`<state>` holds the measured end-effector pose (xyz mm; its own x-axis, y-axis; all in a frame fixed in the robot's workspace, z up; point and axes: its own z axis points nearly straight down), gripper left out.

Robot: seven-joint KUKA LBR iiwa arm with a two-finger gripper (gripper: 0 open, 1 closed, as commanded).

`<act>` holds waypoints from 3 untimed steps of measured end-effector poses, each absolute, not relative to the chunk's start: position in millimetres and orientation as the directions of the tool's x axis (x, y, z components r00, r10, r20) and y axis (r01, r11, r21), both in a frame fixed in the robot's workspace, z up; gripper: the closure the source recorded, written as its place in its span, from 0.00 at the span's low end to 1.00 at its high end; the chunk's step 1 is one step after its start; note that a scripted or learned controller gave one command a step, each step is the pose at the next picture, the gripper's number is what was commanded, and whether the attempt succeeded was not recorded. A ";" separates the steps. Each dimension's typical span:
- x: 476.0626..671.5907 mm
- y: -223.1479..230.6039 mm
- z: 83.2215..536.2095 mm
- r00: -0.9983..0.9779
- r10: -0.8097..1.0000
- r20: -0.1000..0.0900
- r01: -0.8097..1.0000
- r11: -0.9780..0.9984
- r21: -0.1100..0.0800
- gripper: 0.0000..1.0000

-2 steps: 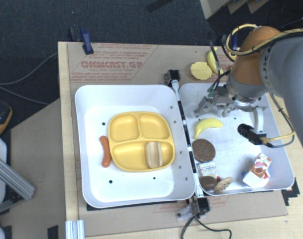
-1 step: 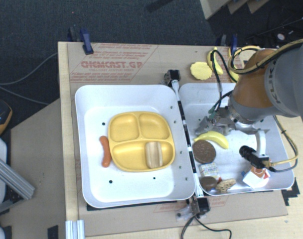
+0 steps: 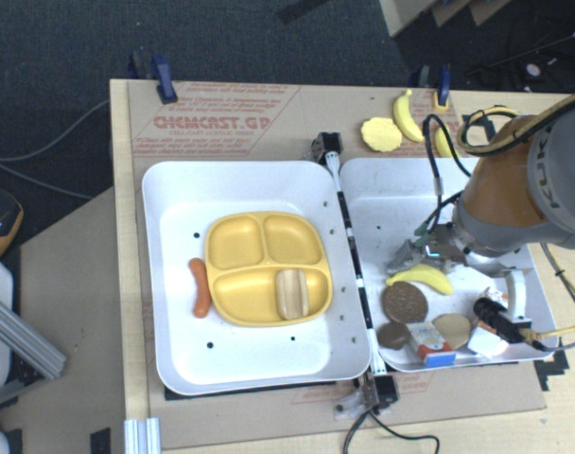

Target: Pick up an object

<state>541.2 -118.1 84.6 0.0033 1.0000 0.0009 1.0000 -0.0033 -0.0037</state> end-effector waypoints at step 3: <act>498.4 -123.5 141.9 0.001 1.000 0.005 1.000 -0.001 -0.011 0.00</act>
<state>498.4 -123.5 141.9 0.0013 1.0000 0.0047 0.9999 -0.0012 -0.0108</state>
